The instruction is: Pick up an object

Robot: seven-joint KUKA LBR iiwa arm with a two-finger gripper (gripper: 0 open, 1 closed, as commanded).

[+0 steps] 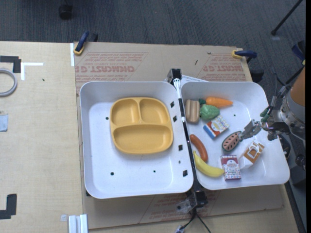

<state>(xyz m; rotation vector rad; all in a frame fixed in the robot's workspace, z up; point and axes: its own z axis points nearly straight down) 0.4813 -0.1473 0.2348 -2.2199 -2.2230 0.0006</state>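
Cardboard covers my tabletop [39,144] under both bins. I see the hand [252,129] low in the right bin [272,174], fingers parted, empty, just beside the grilled sausage [231,141] and carton [253,152].

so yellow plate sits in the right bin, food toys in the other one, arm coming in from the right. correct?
Not quite. The camera view shows the yellow plate in the left bin, not the right. The food toys, such as the banana and carrot, lie in the right bin. The arm does come in from the right.
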